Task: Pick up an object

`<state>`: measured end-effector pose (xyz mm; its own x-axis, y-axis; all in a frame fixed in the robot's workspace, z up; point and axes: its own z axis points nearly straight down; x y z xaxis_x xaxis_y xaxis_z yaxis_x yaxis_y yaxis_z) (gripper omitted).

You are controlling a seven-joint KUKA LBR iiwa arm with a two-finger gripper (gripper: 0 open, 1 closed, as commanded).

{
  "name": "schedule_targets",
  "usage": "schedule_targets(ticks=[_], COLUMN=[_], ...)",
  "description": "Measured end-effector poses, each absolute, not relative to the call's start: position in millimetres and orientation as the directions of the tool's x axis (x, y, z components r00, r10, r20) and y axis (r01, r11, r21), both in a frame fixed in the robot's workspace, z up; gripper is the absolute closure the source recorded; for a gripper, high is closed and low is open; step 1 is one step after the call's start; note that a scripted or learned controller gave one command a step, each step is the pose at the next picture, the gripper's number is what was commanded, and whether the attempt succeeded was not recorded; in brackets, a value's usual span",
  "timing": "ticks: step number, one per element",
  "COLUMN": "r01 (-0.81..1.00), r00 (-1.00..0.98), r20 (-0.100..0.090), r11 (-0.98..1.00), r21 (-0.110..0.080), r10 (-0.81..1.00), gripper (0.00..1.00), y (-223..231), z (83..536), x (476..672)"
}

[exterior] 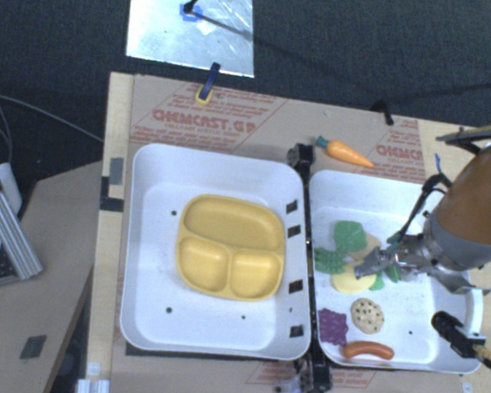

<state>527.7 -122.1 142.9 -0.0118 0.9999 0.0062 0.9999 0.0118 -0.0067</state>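
Bench (237, 115) was covered with brown printed board. Two white bins sat on it, touching side by side: left bin (150, 224), right bin (416, 321). A toy carrot (345, 151) lay on the board just above the right bin's top rim. A small blue-and-yellow item (208, 84) rested at the bench's far edge.
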Motion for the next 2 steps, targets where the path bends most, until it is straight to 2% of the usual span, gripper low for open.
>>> schedule_targets(ticks=[1, 2], r01=[1.000, 1.000], r00=[0.002, -0.011], r20=[0.000, 0.005], r11=[-0.002, 0.011], r21=[-0.001, -0.001], r10=[1.000, 1.000], gripper=[0.00, 0.00], y=[-157, -78], z=[162, 132], x=[485.0, 487.0])
